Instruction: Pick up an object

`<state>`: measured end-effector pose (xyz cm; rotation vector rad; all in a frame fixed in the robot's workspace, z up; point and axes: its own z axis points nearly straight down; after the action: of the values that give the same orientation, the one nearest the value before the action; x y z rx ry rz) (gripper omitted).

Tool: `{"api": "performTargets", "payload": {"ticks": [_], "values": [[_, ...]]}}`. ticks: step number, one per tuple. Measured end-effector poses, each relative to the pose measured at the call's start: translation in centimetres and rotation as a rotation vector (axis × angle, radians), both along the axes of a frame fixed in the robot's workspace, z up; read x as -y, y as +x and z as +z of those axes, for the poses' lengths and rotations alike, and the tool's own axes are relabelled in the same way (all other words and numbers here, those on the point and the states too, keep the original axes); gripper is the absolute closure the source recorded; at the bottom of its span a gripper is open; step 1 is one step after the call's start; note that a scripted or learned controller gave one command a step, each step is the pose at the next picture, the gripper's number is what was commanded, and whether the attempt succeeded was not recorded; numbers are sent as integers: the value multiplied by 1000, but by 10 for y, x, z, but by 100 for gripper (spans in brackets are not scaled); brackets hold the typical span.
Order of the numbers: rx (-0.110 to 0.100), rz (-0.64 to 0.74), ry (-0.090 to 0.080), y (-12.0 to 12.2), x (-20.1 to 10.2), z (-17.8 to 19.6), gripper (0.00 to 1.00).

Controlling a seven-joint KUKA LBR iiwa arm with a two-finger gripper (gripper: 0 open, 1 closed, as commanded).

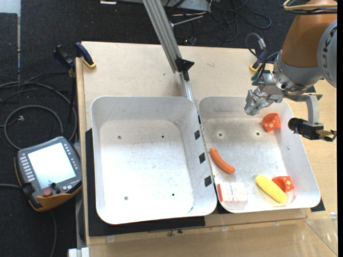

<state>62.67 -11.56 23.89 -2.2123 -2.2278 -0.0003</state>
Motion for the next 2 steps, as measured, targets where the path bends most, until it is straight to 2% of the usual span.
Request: {"api": "performTargets", "payload": {"ticks": [2], "values": [[-2, 2, 1, -39, -119, -12, 100]]}}
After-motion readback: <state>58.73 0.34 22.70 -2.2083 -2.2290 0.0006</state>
